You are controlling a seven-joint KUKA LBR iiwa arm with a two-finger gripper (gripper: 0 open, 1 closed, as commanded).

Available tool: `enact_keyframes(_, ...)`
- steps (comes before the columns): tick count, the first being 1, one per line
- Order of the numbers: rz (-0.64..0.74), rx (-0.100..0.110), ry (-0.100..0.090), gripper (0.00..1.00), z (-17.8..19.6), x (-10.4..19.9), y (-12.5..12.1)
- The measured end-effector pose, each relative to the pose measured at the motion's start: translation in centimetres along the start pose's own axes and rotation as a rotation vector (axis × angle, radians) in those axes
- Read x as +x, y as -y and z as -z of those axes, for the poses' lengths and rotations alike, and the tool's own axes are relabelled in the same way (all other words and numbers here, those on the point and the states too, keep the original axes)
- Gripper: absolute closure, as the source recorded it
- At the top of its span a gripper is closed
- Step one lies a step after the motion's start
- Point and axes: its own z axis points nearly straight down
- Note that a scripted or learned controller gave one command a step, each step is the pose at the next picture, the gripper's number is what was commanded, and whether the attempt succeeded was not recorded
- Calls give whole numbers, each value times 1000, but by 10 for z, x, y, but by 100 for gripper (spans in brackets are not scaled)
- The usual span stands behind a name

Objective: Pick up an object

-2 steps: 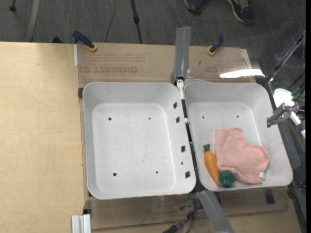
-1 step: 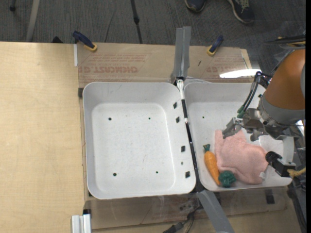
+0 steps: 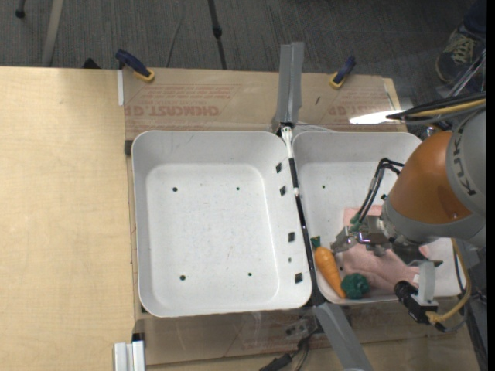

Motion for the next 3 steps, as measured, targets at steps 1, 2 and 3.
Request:
enact_keyframes(1,100,-1,1,0,0,-1,-2)
enact_keyframes(2,240,2,0,0,53,-77,-74)
enact_keyframes(3,300,3,-2,0,0,-3,-17)
